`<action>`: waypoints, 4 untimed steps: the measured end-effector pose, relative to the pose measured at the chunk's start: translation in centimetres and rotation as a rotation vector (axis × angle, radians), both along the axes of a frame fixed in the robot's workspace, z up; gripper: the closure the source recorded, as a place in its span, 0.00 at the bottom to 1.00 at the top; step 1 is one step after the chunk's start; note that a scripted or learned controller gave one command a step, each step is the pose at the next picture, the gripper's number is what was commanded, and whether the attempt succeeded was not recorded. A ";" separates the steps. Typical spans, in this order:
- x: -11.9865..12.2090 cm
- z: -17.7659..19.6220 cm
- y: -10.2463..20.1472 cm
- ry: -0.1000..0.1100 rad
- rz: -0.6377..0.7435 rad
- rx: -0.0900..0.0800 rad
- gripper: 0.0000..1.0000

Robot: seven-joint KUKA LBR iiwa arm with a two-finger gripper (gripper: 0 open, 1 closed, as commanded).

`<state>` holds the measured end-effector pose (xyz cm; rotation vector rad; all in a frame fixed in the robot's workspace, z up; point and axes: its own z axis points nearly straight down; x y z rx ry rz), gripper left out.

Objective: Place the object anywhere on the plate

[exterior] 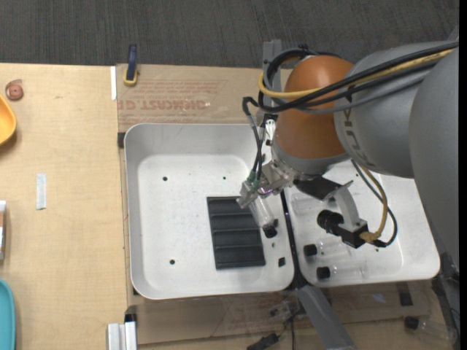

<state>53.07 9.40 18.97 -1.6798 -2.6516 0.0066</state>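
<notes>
A black ribbed rectangular plate (235, 233) lies flat in the left white bin (157, 195), toward its right side. My gripper (265, 219) hangs over the plate's upper right corner, close to the divider between the bins. A small dark piece (271, 230) shows right at the gripper's tip, beside the plate's right edge; whether it is held or resting there is not visible. The arm's orange band (314, 108) and grey body cover much of the right bin (408, 254).
Small dark bits (310, 251) lie on the right bin's floor near the divider. A cabled black fitting (337, 224) hangs off the arm above that bin. An orange bowl (4, 122) and a white strip (41, 192) sit on the bench at the left.
</notes>
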 end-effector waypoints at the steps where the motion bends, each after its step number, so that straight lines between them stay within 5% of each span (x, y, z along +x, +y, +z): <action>1: 0.7 5.0 6.0 -0.002 -0.002 0.000 1.00; 2: 2.4 8.4 6.1 -0.004 0.433 0.001 1.00; 3: -3.1 11.3 7.0 -0.003 0.787 0.003 1.00; 4: -2.6 9.8 5.7 -0.002 0.959 0.004 1.00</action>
